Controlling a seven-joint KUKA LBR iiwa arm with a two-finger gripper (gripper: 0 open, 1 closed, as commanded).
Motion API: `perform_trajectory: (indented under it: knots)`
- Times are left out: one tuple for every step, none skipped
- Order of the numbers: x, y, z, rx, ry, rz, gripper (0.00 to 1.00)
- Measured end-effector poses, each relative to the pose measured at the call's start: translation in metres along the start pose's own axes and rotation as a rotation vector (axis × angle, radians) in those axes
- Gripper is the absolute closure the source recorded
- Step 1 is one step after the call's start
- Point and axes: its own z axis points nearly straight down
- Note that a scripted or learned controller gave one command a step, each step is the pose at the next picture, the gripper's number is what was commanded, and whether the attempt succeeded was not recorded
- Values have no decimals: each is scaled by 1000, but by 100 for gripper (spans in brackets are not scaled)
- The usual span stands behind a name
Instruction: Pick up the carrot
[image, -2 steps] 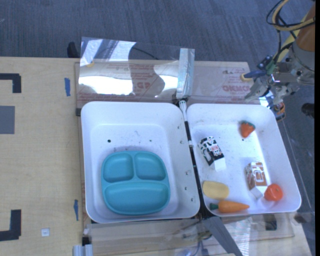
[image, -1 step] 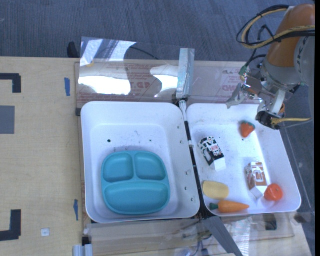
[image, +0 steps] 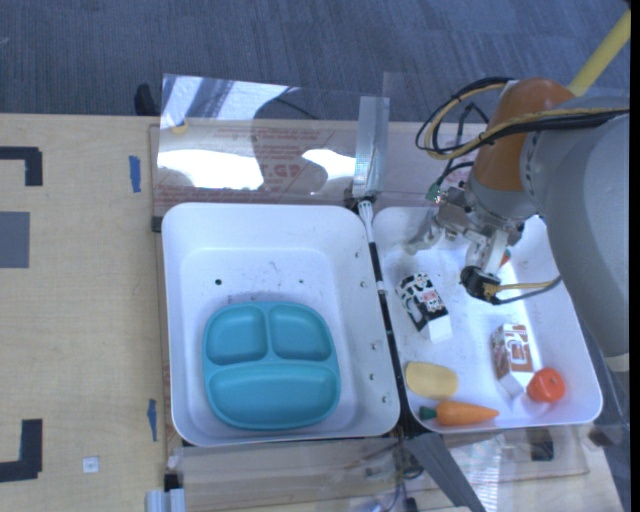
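Note:
The carrot (image: 463, 412) is orange with a green stub at its left end. It lies flat along the near edge of the right bin (image: 572, 318). My gripper (image: 452, 226) hangs over the far part of that bin, well away from the carrot, with nothing visibly held.
Also in the right bin are a pale yellow piece (image: 431, 379) just above the carrot, a red-orange tomato (image: 546, 386), a red and white packet (image: 512, 356) and a black and white carton (image: 424, 300). The left bin (image: 190, 240) holds a teal divided plate (image: 270, 365).

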Motion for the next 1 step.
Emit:
perform_trajectory:
  knots:
    - [1,1,-12,-4,1,-2,100]
